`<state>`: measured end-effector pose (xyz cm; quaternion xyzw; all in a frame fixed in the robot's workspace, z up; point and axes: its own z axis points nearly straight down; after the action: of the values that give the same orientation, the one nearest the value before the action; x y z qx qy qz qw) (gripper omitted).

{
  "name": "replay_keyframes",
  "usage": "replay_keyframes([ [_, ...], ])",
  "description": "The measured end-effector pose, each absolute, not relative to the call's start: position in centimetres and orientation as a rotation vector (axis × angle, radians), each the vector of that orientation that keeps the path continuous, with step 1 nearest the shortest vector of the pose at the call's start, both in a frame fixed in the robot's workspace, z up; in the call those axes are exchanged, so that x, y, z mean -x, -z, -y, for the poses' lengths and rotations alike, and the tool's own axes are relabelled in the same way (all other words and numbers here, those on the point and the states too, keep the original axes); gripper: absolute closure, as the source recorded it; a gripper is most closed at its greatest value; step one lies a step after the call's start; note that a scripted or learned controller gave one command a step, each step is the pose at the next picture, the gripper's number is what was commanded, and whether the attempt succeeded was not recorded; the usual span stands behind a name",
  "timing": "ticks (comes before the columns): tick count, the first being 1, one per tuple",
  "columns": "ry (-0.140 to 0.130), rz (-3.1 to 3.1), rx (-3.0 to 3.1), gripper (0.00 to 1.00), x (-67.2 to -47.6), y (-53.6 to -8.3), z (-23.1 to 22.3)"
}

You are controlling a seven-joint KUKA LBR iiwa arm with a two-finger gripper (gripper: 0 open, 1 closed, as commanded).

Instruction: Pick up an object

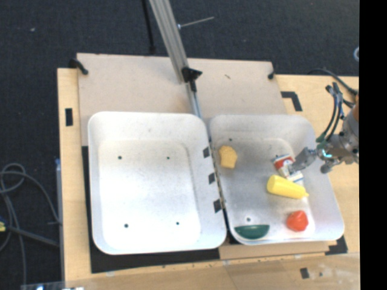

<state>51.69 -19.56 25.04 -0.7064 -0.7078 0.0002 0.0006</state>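
**Inspector:** Bench surface?

**Assistant:** Light wooden bench (pixel 71 180), with a pale board (pixel 133 83) laid over its rear half. Black brackets (pixel 80 67) sit at the board's far corners.

**Inspector:** Containers?

**Assistant:** Two shallow white bins side by side, touching along their inner walls: left bin (pixel 151 180), right bin (pixel 254 138). Small black clips (pixel 212 178) sit along the seam.

**Inspector:** Fixtures?

**Assistant:** A slanted aluminium rail (pixel 166 23) runs from the top edge down to the seam between the bins.

**Inspector:** Surroundings?

**Assistant:** Dark carpet (pixel 48 23) around the bench; loose cables (pixel 24 189) lie at lower left.
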Motion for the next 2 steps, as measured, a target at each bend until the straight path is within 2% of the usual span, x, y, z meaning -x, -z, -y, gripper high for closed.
replay_keyframes([
  [1, 0.003, 2.225, 2.221, 0.0, -51.8, -25.3, 19.5],
  [2, -0.004, 2.219, 2.222, 0.0, -51.1, -19.7, 18.9],
])
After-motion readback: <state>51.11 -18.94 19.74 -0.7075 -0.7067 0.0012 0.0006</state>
